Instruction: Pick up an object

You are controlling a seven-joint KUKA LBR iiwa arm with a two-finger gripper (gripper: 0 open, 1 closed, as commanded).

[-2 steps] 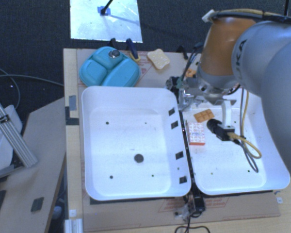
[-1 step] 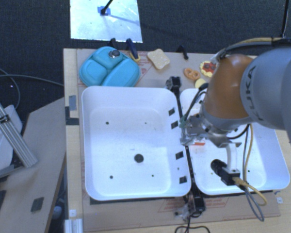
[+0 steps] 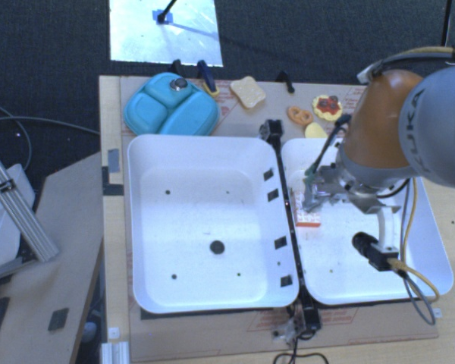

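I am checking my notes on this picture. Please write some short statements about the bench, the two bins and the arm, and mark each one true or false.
1. The gripper is above the right bin. True.
2. A blue sectioned plate lies inside the left bin. False: it lies on the bench behind that bin.
3. A small dark round thing lies on the floor of the left bin. True.
4. The slice of toast is in the right bin. False: it lies on the bench behind the bins.
5. A small white and red thing lies in the right bin just below the gripper. True.
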